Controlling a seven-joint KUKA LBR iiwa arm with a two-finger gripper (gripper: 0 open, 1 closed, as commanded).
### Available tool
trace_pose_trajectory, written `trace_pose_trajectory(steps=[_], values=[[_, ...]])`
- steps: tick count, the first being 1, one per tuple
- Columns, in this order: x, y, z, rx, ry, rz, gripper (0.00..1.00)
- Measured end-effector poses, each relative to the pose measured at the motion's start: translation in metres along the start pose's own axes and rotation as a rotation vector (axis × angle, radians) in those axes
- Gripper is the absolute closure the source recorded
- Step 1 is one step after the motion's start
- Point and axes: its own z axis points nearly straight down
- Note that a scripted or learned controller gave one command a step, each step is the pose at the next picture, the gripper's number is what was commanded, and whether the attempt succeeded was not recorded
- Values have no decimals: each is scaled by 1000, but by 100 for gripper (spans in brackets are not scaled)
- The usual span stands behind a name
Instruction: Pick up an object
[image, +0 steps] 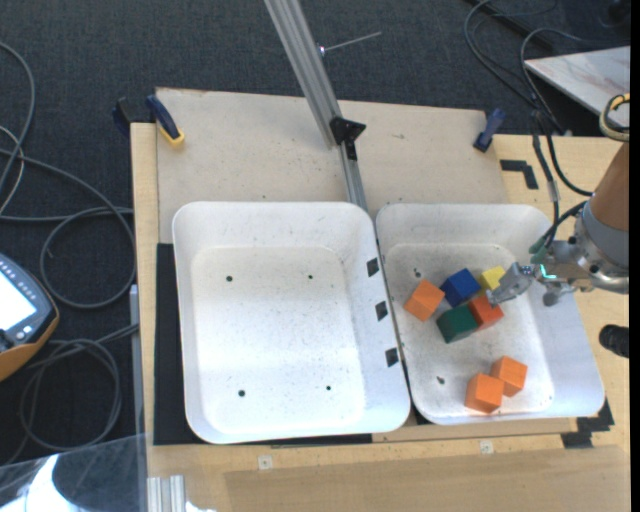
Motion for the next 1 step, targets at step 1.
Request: trace_pose_trajectory(steps=[1], values=[[0,1,-2,-5,-1,-1,0]])
